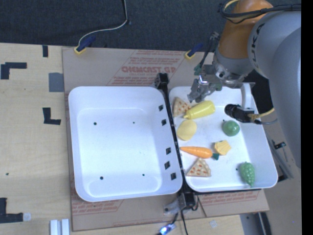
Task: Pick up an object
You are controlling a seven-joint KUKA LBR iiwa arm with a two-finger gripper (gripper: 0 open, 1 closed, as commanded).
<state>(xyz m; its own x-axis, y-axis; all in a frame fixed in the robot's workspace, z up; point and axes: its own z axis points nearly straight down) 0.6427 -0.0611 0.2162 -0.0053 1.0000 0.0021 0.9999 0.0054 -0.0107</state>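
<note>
My gripper [198, 95] hangs over the far part of the right bin [259, 146], just above the yellow corn cob [199, 110]. Nothing shows between its fingers. A pizza slice [179, 106] lies beside the corn near the bin's left wall. In front of them sit a pale yellow lemon [187, 129], an orange carrot [196, 152], a small yellow cheese piece [222, 147] and a second pizza slice [199, 169]. A green round fruit [231, 128] sits to the right, and a green bumpy piece [247, 173] lies at the near right corner.
The left bin [117, 141] stands beside the right one, with black clips [168, 151] along the shared wall. Both bins rest on a cardboard sheet [132, 67]. A cable with a yellow clamp [84, 45] lies at the back left.
</note>
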